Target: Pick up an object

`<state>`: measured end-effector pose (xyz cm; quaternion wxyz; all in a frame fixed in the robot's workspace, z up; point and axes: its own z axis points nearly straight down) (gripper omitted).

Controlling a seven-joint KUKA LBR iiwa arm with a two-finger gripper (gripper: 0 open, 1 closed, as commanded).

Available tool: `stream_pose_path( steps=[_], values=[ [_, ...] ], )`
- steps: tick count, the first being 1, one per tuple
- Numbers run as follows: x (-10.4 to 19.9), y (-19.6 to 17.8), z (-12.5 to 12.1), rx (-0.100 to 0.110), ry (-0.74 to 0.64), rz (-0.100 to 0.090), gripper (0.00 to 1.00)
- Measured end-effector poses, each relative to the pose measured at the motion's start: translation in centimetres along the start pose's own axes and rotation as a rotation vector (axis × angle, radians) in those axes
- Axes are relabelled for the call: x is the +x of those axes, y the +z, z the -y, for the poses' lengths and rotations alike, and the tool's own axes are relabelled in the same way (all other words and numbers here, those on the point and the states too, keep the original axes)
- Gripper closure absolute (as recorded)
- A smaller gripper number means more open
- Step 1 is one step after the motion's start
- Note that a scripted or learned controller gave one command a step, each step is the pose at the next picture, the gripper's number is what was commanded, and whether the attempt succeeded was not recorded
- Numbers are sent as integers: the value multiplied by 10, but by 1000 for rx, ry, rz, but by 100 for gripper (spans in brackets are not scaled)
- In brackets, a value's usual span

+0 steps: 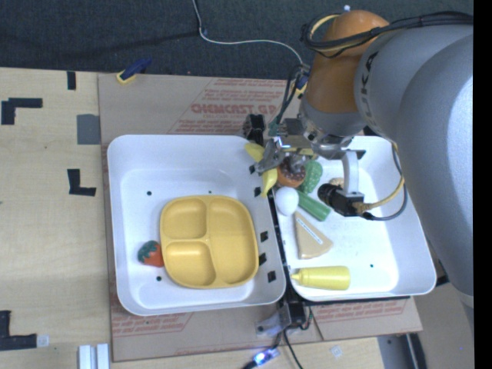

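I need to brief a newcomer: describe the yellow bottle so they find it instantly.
Start at the right-hand white bin. Along its near edge lies the yellow bottle on its side, just below the tan wedge. It is the one long, rounded yellow thing there, apart from the cluster.

The tool [278,160] and wrist hide part of the banana [268,180].

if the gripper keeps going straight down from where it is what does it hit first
Probably the brown round item in the cluster at the right bin's top left, directly beneath the gripper; the banana lies just beside. Depth is unclear.
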<state>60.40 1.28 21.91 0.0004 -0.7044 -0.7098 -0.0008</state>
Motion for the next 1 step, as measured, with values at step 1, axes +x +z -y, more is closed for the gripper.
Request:
stream_pose_path(
  steps=[1],
  values=[
    [38,1,-31,1,2,0,100]
  ],
)
